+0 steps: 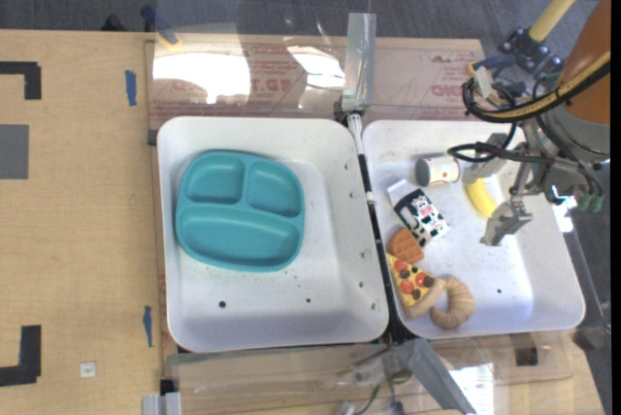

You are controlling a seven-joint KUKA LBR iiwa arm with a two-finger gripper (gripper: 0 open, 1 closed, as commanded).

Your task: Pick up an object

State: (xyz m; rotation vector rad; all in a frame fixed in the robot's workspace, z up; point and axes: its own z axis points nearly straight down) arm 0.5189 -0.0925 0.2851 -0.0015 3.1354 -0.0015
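My gripper (506, 221) hangs over the right bin (543, 292), in its right half, with nothing visibly in it. Just to its left lies a yellow banana-like toy (480, 195). A small tan cylinder (439, 171) lies at the back of the bin. A black-and-white patterned block (423, 215) sits left of centre. Below it are an orange-brown biscuit piece (406, 245), a pizza-slice toy (413, 281) and a tan ring-shaped pretzel (452, 301). A teal divided plate (238, 209) lies in the left bin (320, 306).
A metal divider post (358, 64) stands behind the seam between the bins. Black and yellow cables (500, 93) loop off the arm above the right bin's back right corner. A wooden bench top (68, 209) extends to the left.
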